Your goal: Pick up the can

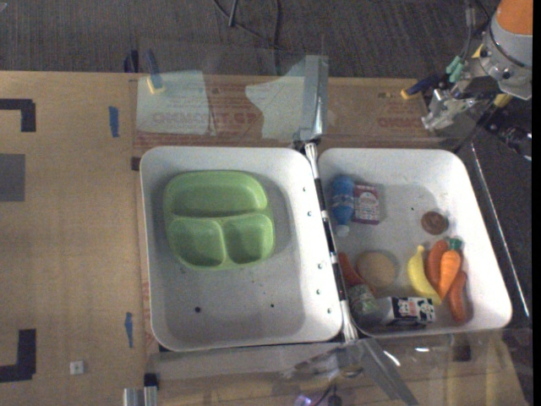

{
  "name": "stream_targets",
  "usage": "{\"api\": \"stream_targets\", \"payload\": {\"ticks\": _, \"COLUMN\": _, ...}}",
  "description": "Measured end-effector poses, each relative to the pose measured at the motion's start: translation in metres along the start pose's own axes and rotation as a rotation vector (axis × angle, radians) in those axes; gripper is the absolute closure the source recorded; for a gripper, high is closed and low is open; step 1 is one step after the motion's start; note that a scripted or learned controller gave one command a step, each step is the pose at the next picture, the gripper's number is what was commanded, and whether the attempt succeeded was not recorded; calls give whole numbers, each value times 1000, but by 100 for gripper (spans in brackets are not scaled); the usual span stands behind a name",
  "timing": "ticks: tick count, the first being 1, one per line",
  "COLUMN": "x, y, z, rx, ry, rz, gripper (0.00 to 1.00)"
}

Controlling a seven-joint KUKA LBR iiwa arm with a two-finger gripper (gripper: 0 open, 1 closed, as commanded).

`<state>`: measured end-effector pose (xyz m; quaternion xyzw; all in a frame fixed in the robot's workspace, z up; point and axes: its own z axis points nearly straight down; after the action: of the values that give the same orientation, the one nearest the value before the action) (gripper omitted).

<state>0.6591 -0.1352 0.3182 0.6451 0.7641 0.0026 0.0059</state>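
A small can [363, 299] with a greenish label and a grey top sits near the front left corner of the right bin [483, 227]. It is wedged between a red bottle [347, 269] and a black-and-white carton [412, 309]. My gripper [441, 113] hangs above the bench just beyond the right bin's far right corner, well away from the can, with nothing seen in it. The orange band of the arm [517, 5] shows at the top right.
The right bin also holds a blue bottle [341, 200], a pink box [368, 203], a brown disc [434, 222], a tan round piece [377, 269], a banana [417, 271] and carrots [448, 269]. A green divided plate [218, 218] lies in the left bin [245, 320].
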Motion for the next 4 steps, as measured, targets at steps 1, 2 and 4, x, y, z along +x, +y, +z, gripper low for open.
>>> {"api": "stream_targets", "payload": {"ticks": 1, "x": -1, "y": 1, "z": -12, "rx": -5, "ry": -3, "rz": 0, "gripper": 100}}
{"api": "stream_targets", "payload": {"ticks": 2, "x": -2, "y": 2, "z": -23, "rx": -11, "ry": -6, "rz": 0, "gripper": 100}}
{"api": "stream_targets", "payload": {"ticks": 4, "x": 15, "y": 11, "z": 16, "rx": 9, "ry": 7, "rz": -337, "gripper": 100}}
